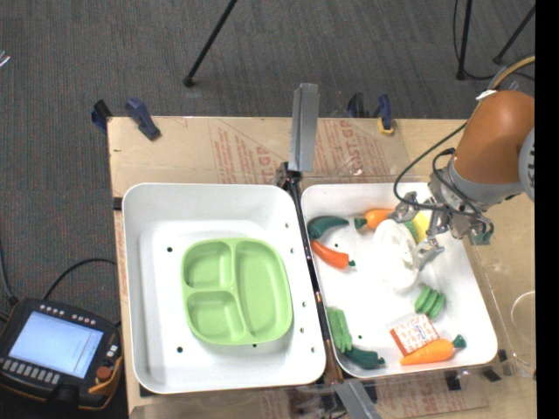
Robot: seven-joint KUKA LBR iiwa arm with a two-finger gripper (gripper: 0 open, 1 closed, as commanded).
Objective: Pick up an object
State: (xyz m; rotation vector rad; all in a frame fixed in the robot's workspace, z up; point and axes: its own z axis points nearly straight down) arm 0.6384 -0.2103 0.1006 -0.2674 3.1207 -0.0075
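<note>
Right bin, upper middle: white cup, lying tipped beside yellow piece and orange carrot. Gripper directly above cup's rim side, fingers spread, nothing between them. Likely light, rigid plastic, smooth and prone to slip or roll; best pinched across the thin wall at the rim. Green tray in left bin, well apart.

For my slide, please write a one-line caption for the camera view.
KUKA gripper hovers over toy vegetables in the right bin; a green divided plate sits in the left bin.
</note>
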